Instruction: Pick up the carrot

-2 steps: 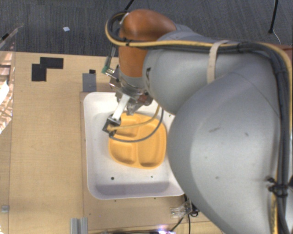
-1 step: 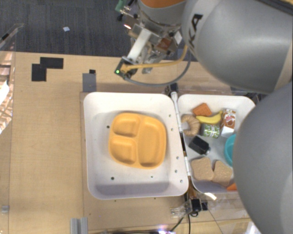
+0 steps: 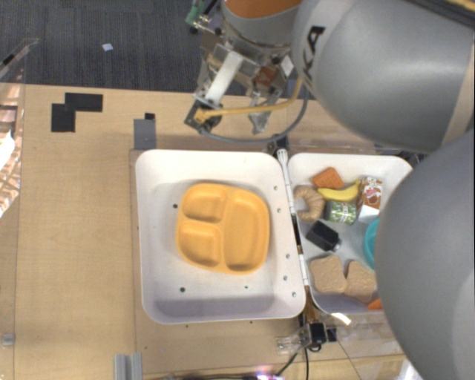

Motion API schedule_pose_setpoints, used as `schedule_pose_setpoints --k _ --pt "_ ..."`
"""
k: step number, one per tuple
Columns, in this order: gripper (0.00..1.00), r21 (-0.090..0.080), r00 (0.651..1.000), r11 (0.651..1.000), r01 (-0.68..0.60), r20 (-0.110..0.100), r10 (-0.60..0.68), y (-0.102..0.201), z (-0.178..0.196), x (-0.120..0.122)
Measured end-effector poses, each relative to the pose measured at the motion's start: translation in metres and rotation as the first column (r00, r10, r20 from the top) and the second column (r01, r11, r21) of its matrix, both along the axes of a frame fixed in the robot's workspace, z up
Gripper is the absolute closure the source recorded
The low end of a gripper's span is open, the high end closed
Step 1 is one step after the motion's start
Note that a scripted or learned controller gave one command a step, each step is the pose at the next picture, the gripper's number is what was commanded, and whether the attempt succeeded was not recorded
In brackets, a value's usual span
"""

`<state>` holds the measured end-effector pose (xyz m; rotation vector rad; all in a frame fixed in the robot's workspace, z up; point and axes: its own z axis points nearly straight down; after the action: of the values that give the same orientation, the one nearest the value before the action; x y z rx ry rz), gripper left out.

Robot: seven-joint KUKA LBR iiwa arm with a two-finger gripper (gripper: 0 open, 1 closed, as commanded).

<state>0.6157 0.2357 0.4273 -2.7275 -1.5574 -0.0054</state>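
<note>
The arm (image 3: 386,67) has a smooth, rounded grey casing with a dull sheen, seen at the upper right of the frame. A second bulging grey link (image 3: 434,274) lies at the lower right. Black lettering (image 3: 316,41), only partly legible, runs along the casing's left margin. A glossy orange band (image 3: 260,6) rings the wrist at the top edge. Below it, top centre, the gripper (image 3: 256,111) is built of bare-metal plates and brackets with brownish parts. A small green board (image 3: 197,15) projects at its upper left.
</note>
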Motion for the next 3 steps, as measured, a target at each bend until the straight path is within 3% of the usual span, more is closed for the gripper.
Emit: schedule_pose_setpoints --k 1,2,3 --pt "0.00 -0.005 0.938 0.938 0.347 -0.008 -0.347 -0.001 -0.104 -0.007" --pt "0.00 -0.013 0.973 0.973 0.228 -0.022 -0.229 -0.002 -0.271 -0.012" --pt "0.00 0.003 1.000 1.000 -0.010 0.015 0.010 -0.062 -0.334 -0.041"
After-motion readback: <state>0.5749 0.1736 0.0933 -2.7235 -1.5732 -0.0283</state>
